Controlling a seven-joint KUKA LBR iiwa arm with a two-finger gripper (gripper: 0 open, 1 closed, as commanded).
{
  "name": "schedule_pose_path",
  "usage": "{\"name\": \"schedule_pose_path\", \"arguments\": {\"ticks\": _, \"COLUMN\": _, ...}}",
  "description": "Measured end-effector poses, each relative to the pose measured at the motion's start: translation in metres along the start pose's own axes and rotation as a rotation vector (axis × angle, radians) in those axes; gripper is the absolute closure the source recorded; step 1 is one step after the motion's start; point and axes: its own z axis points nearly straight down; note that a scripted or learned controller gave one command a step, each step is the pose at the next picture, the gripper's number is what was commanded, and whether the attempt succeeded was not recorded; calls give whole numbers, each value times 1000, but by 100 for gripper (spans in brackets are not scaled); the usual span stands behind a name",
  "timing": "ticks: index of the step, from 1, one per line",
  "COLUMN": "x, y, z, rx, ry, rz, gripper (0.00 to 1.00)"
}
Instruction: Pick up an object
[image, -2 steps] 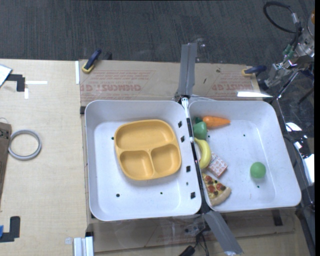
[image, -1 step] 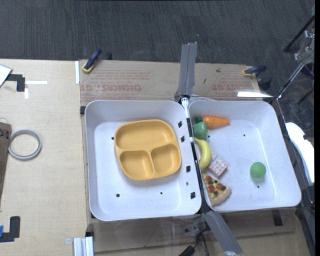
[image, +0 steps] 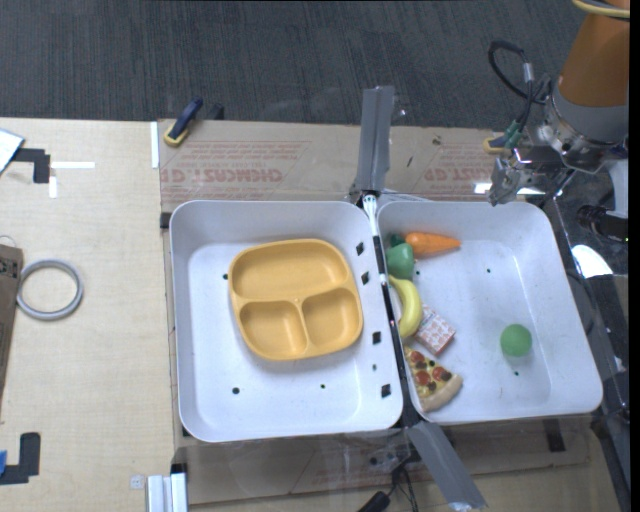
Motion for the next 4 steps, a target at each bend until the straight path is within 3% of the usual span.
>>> {"name": "schedule_pose_path", "arguments": {"ticks": 1, "x": 55, "y": 4, "z": 18, "rx": -1, "ry": 0, "rz": -52, "gripper": 100}}
{"name": "schedule_pose_path", "arguments": {"ticks": 3, "x": 170, "y": 13, "z": 43, "rx": 1, "ry": -1, "rz": -7, "gripper": 100}}
{"name": "schedule_pose_path", "arguments": {"ticks": 4, "x": 177, "y": 13, "z": 66, "rx": 1, "ry": 0, "rz": 65, "gripper": 100}}
